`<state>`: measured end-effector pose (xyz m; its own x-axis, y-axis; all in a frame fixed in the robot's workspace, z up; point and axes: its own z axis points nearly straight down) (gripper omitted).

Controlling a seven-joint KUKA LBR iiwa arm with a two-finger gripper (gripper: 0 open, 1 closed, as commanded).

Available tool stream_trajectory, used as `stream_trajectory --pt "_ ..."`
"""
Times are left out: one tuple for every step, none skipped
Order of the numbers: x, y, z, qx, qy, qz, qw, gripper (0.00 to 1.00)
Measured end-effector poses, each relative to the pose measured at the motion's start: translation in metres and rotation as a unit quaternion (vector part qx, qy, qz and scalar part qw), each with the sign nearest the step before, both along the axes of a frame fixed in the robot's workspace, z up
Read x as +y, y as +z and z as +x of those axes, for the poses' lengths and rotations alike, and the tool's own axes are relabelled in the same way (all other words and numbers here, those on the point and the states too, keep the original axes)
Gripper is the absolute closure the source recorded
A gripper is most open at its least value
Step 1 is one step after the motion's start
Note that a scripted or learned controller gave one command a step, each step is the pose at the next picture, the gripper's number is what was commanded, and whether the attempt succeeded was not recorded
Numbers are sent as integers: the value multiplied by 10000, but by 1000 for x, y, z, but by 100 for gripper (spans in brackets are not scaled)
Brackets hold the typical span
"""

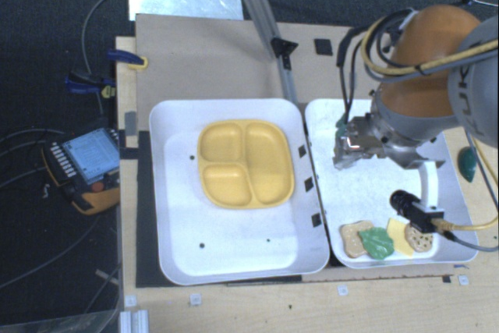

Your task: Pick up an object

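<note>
Several toy food pieces lie in the near corner of the right bin (362, 195): a tan slice of bread (355, 238), a green leaf (379, 244), a yellow cheese wedge (398, 232) and a brown cookie (422, 241). My gripper (348, 150) hangs over the left part of that bin, up and to the left of the food and well apart from it. The grey and orange arm behind it hides the bin's far right part. Nothing shows in the gripper.
The left bin (234, 246) holds a yellow divided plate (245, 164). A black cylinder on a white bracket (407, 204) sticks out from the arm just above the food. A teal object (468, 162) sits at the right bin's right rim. A metal pole (261, 4) slants down behind the bins.
</note>
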<state>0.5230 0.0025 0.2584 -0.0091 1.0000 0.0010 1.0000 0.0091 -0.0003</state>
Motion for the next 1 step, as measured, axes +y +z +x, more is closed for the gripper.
stream_trajectory --pt "59 -3 -2 -6 4 2 10000 100"
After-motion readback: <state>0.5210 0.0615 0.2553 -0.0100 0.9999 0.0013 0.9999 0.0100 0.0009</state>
